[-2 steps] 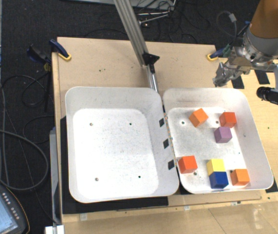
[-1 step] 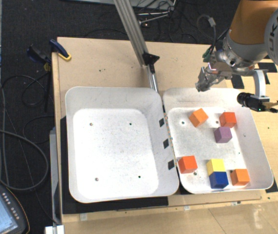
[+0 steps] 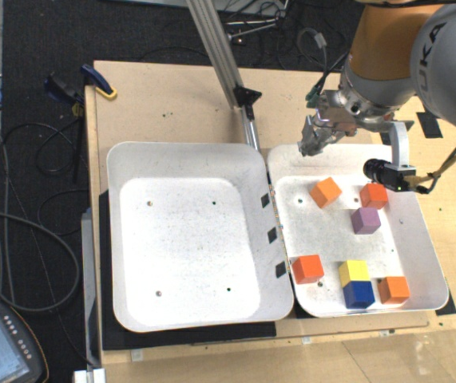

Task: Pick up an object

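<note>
Camera view, nearest first: in the right bin (image 3: 431, 250) an orange block (image 3: 394, 290), blue block (image 3: 358, 294) touching a yellow one (image 3: 354, 272), and another orange (image 3: 307, 268). Farther back sit purple (image 3: 366, 220) and two more orange blocks. The gripper (image 3: 314, 145) hangs over the bin's far rim, nothing between its fingers; jaw state I cannot tell. Descending here risks striking the rim.

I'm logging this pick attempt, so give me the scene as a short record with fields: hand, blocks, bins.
hand: hand above the far edge of the right bin, nothing between its fingers
blocks in right bin: four orange blocks, purple block, yellow block touching blue block
left bin: left bin, speckled floor
</note>
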`<state>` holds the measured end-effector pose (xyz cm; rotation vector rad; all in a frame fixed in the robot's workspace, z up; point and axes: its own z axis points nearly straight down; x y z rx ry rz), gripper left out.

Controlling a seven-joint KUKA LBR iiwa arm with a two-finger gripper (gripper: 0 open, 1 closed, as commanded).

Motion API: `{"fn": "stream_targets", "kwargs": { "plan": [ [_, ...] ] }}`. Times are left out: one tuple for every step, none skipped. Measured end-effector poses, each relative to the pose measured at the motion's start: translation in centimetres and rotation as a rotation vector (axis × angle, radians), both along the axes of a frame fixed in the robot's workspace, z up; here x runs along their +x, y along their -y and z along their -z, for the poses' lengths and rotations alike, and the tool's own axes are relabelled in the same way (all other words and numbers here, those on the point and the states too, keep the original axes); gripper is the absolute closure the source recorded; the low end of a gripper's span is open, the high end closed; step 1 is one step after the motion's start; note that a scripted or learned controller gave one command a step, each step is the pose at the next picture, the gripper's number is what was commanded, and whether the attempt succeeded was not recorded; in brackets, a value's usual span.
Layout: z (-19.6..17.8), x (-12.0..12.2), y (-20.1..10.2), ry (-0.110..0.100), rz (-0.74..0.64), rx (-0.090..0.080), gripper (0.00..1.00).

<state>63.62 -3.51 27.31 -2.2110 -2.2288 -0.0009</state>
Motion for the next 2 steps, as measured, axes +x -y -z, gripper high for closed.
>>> {"fn": "stream_targets", "kwargs": {
  "plan": [
    [1.6,-1.5,-4.9,-0.002,0.0,0.0,1.0],
    [2.4,-4.5,-10.4,-0.002,0.0,0.0,1.0]
  ]
}}
